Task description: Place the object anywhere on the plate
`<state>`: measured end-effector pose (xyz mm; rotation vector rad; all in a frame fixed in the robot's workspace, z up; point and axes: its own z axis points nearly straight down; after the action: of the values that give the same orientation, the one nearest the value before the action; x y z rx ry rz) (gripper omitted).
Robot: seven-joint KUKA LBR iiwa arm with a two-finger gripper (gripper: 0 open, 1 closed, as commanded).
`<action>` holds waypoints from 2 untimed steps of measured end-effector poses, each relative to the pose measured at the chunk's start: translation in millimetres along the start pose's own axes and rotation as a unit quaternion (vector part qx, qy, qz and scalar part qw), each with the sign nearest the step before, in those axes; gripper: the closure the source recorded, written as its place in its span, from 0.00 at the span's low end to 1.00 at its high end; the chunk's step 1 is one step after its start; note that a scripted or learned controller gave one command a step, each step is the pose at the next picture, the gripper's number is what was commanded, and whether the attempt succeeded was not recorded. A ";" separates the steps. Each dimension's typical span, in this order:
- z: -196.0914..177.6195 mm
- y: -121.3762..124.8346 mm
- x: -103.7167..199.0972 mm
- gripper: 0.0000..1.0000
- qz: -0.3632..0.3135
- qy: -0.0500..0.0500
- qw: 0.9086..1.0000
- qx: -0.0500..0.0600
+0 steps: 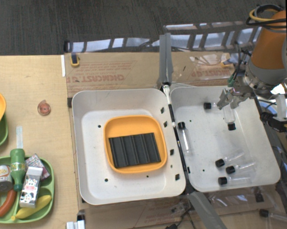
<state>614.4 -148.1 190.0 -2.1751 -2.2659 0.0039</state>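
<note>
An orange plate (134, 123) sits in the left bin (88, 152) with a dark ribbed slab (135, 150) lying on it. My gripper (229, 102) hangs over the upper part of the right bin (260, 177), far to the right of the plate. A clear vial with a black cap (229, 118) points down from right under the gripper. I cannot tell whether the vial is held or lies on the bin floor. Another black cap (207, 105) lies just left of the gripper.
More clear vials with black caps lie in the right bin: one near its left wall (183, 136) and several at its lower right (230, 170). A green tray of toy food (23, 188) stands on the bench at far left.
</note>
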 end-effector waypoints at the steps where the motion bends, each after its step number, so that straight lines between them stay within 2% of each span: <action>1: -1.3 45.4 18.7 1.00 -0.099 -0.001 0.995 -0.001; 2: 14.0 45.8 27.9 1.00 -0.210 0.000 0.978 -0.001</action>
<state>659.0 -118.3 175.9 -1.6502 -2.6735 0.0013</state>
